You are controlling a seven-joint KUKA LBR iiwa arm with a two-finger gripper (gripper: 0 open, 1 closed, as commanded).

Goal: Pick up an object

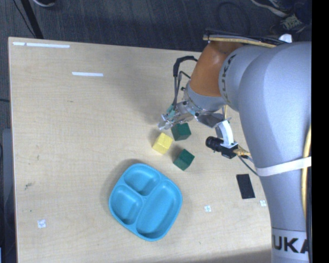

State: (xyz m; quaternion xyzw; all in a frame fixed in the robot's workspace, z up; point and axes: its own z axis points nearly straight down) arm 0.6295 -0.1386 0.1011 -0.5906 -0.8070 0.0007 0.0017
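Note:
Three small cubes lie close together near the middle of the light wooden bench top [71,147]. A dark green cube [181,131] sits highest, a yellow cube [163,143] is just below and to its left, and a second green cube [183,159] lies lower right. My gripper [169,119] hangs low over the bench, its tip right beside the upper left corner of the first green cube and just above the yellow one. The grey arm with its orange band [208,73] reaches in from the right. No cube shows between the gripper's tips.
A blue three-compartment plate [116,193] rests on the bench below the cubes. A small black flat piece [244,186] lies at the right near the arm. A white tape strip [88,74] marks the upper left. The bench's left half is bare wood.

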